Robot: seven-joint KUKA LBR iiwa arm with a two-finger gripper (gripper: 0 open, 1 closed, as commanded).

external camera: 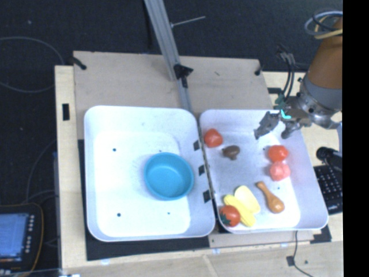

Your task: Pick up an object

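The claw (278, 129) hangs over the upper right part of the right bin (249, 122), its two dark fingers spread apart with nothing between them; one finger (266, 126) points down-left and the other (288, 130) sits just to its right. Above it the grey wrist and the orange band of the arm (326, 62) reach in from the right side. Within the right bin lie several small things, all apart from the claw: a red tomato-like piece (213, 138) near the left wall, a small brown lump (231, 152) just beside it toward the middle, a red round piece (278, 153) below the claw, and a pink piece (279, 171) touching or nearly touching that one from below. Lower down rest a tan, pear-shaped piece (270, 197) lying tilted, a yellow piece (244, 204) and a red-and-green strawberry-like piece (229, 215) against the yellow one at the bin's lower left corner. The left bin (109, 126) holds a blue bowl (168, 175), upright, toward its right half. Both bins sit side by side on the pale tabletop (127, 77), and a grey metal bar (164, 30) slants down from the top to the seam between them.
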